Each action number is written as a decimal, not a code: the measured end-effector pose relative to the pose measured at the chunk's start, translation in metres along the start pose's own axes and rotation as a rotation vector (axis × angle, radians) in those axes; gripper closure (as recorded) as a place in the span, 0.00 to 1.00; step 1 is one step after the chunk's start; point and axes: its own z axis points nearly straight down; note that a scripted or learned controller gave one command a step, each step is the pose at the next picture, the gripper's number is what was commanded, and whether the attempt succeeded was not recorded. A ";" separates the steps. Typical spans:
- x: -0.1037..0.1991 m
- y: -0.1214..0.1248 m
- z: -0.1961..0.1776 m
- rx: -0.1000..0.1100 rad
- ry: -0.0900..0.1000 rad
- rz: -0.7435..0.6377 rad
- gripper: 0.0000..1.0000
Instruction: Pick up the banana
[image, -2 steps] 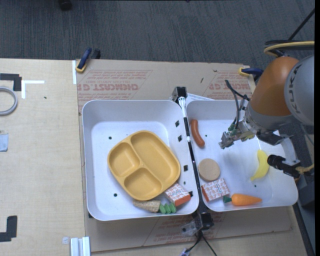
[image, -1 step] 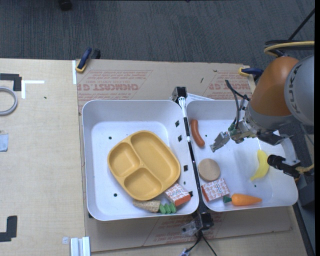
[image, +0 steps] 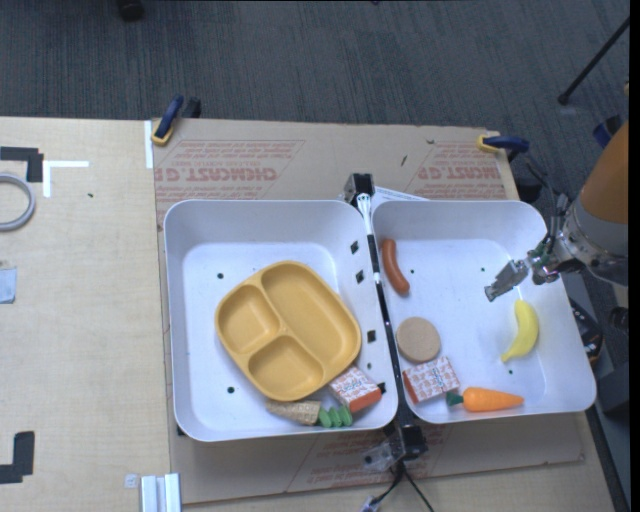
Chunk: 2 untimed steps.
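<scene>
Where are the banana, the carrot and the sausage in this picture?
banana (image: 521, 332): camera view, right bin, middle of its yellow body.
carrot (image: 492, 400): camera view, right bin near the front wall, middle of its orange body.
sausage (image: 394, 267): camera view, right bin by the divider, middle of its length.

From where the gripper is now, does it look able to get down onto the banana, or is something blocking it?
Probably yes. The gripper hovers in the right bin just above the banana, which lies alone on bare bin floor. The carrot and the bin's right wall sit close but apart, so nothing seems in the way.
</scene>
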 end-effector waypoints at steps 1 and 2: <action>-0.009 -0.032 0.074 0.000 0.002 -0.229 0.00; 0.033 -0.075 0.074 0.000 0.003 -0.082 0.00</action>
